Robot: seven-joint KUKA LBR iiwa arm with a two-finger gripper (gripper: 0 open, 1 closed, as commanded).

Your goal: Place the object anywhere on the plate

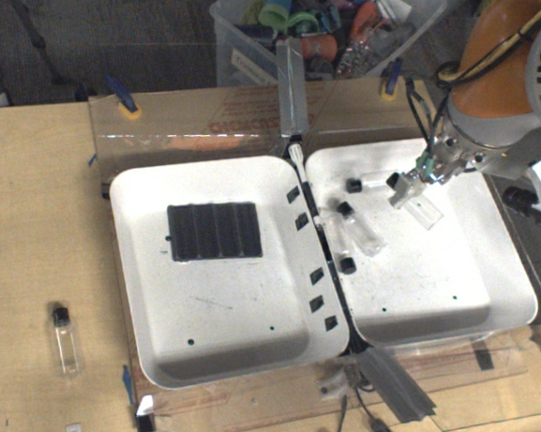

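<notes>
Two bins sit side by side; nearer the camera, on the bench's left, lies a stray vial (65, 339). In the left bin (160, 352) the dark ribbed plate (214, 231) waits. Farther right, above the right bin (467, 311), the gripper (417, 188) clamps a clear vial (410, 198) by its black cap (its body slanting down-right). The plate lies well apart to that view's left.
</notes>
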